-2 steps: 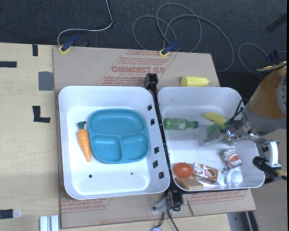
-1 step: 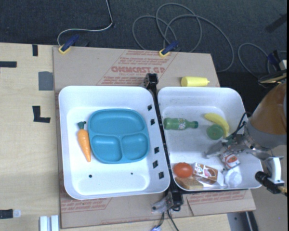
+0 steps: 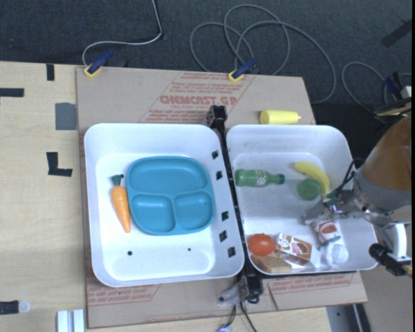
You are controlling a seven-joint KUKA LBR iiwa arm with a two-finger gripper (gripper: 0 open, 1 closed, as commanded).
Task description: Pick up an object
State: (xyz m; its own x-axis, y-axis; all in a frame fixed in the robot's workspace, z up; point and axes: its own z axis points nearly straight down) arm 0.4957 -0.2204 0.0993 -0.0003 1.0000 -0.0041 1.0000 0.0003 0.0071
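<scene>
My gripper [image 3: 323, 214] hangs low over the right side of the right bin [image 3: 288, 135], coming in from the grey wrist at the right edge. It is just above a small red-and-white packet [image 3: 327, 231] and just right of a green ball [image 3: 308, 189]. A yellow banana [image 3: 313, 175] curves behind the ball. A green bottle [image 3: 259, 178] lies on its side near the bin's left wall. Along the front wall lie a red tomato [image 3: 261, 243], a brown snack pack [image 3: 294, 249] and a pale clear item [image 3: 336, 254]. Nothing visibly sits in the gripper.
The left bin [image 3: 100, 144] holds a blue divided plate [image 3: 171, 194] and an orange carrot [image 3: 121, 207] beside it. A yellow object [image 3: 280, 117] lies on the cardboard behind the right bin. Cables loop across the dark floor at the back.
</scene>
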